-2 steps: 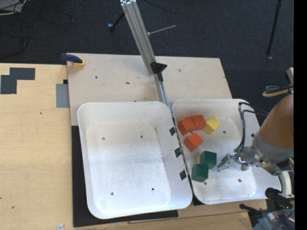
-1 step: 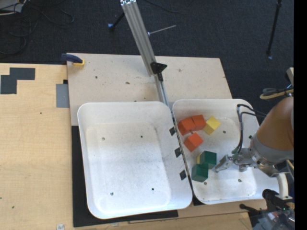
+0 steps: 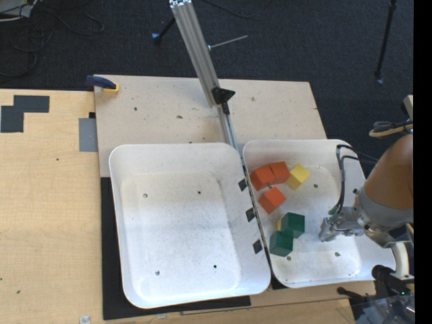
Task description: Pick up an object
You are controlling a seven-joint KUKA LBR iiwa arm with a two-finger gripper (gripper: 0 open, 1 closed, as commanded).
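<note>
Three orange blocks [image 3: 269, 175], two green blocks [image 3: 292, 223], perhaps two yellow blocks [image 3: 298, 175].

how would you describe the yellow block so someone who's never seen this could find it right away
Start at the right bin, the one the arm reaches into. Near its far end sits a cluster of orange blocks, and the yellow block lies just to their right, on the arm's side. It is the only all-yellow block there; its neighbours are orange, and the green blocks lie nearer the camera.
</note>
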